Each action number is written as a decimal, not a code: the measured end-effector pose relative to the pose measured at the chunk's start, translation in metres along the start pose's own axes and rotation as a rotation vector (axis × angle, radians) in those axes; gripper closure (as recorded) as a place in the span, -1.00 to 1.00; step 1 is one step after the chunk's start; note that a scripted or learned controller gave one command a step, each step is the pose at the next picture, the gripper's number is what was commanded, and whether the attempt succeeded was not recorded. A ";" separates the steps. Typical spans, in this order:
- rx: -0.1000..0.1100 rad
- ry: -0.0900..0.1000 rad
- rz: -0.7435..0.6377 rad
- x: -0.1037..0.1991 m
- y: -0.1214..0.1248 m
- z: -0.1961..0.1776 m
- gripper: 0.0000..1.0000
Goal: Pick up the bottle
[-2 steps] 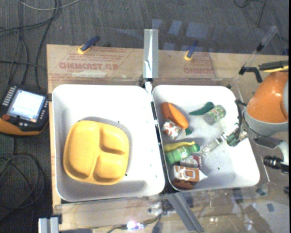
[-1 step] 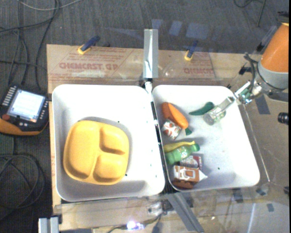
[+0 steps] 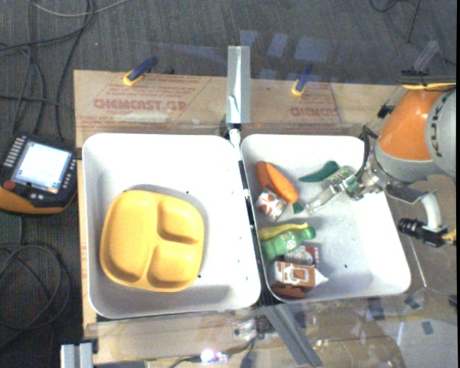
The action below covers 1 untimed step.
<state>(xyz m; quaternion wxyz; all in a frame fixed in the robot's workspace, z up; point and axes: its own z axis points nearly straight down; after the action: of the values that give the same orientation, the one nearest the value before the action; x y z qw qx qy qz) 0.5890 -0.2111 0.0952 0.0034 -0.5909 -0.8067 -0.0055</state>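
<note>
Bottle (image 3: 286,240) lies on its side near the right bin's (image 3: 383,271) left wall — green, likely light, smooth plastic that may roll or slip. Best gripped across its wider body. Claw (image 3: 339,186) hovers near the far edge; its state is unclear.

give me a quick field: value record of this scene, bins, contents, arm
left bin: holds a yellow divided tray
right bin: holds the green bottle, an orange item, a small red and white item, a brown carton and a dark green item
bottle: lying on its side near the bin's left wall, apart from the end effector
end effector: over the upper part of the right bin, reaching in from the right
outside the bins: handheld controller on the floor at left
</note>
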 end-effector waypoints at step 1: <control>0.004 -0.012 -0.114 -0.004 0.059 -0.057 -1.00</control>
<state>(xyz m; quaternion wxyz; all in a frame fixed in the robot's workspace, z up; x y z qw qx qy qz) 0.6463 -0.1983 0.1523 -0.0007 -0.5439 -0.8392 -0.0004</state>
